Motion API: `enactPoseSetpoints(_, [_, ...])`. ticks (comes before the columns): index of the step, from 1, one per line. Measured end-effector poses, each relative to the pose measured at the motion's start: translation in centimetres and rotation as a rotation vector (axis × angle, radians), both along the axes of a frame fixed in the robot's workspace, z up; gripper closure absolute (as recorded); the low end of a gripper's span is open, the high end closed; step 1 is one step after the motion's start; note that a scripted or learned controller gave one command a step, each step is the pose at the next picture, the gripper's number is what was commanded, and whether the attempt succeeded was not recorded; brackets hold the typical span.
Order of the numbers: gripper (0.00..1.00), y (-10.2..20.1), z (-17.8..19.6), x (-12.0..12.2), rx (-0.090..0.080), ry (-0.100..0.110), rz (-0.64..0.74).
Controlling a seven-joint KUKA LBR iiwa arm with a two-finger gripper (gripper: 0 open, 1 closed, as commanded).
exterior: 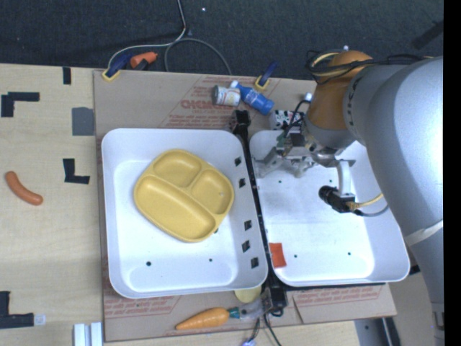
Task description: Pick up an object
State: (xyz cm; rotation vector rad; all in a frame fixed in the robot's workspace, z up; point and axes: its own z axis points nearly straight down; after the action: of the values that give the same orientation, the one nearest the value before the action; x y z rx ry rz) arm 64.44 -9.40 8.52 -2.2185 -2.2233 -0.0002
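While end effector (282, 158) grip unclear, yellow plate (184, 193) well apart, left bin (115, 215).

The grey arm (403, 143) reaches in from the right, its orange-banded wrist (333, 103) bent downward.

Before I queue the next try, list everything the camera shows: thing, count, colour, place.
Bins: two, white, side by side on the bench.
Divided plate: one, yellow, in the left bin.
Small block: one, orange, right bin, near its front left corner.
Carrot: one, orange, bench in front of the bins.
Sausage: one, orange-red, bench far left.
Bottle: one, blue and white, lying behind the bins.
Clamps: two, behind the bins.
Arm: one, grey with an orange band, over the right bin.
Pincer: one, at the right bin's back left.
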Motion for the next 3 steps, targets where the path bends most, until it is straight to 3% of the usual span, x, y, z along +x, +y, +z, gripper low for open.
enactPoseSetpoints(1, [0.00, -0.8, 0.0, 2.5, 0.000, -0.003, 0.000])
enactPoseSetpoints(2, [1.00, -0.8, 1.1, 2.5, -0.002, -0.003, 0.002])
enactPoseSetpoints(3, [0.00, -0.8, 1.0, 2.5, -0.004, -0.002, 0.002])
